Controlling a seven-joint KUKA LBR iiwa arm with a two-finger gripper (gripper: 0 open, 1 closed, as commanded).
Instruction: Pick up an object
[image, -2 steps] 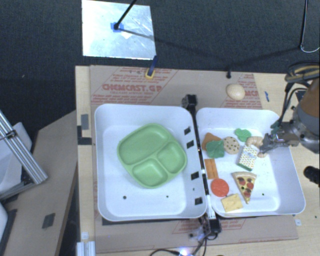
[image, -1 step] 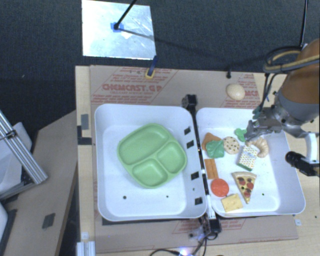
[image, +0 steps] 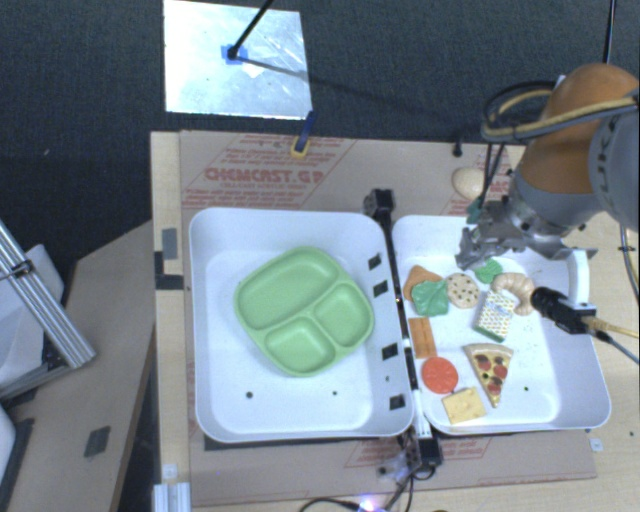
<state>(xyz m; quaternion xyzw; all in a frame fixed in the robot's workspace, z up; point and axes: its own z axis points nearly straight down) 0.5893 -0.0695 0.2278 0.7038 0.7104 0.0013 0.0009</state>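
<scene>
Toy food pieces lie scattered in the right shallow white plastic bin (image: 590, 395): a round speckled cookie (image: 462, 290), a green leafy piece (image: 431, 297) with an orange wedge (image: 420, 277) just behind it, a small green piece (image: 489, 271), a tan croissant-shaped piece (image: 514, 285), a pale dotted cracker block (image: 495, 315), a long orange cracker strip (image: 423, 337), a red tomato slice (image: 439, 375), a pizza slice (image: 490, 367) and a yellow cheese square (image: 463, 405).

The left shallow white bin (image: 215, 400) holds a pale green plastic tray with three compartments (image: 305, 310). Both bins sit on a brown cardboard sheet with red print (image: 265, 165) over a light wooden bench (image: 115, 300). Behind the bench hangs dark cloth, with a shiny silver sheet (image: 235, 60) lying against it. A pale egg-shaped object (image: 467, 182) rests on the cardboard behind the right bin.

The grey arm with its orange band (image: 590, 95) reaches in from the right, and the two-finger gripper (image: 478, 252) hangs low over the far part of the right bin. The small green piece and the cookie lie just beside and below its tip, near the camera side; whether it touches either cannot be told, nor can I tell if the claw is released or clenched.
</scene>
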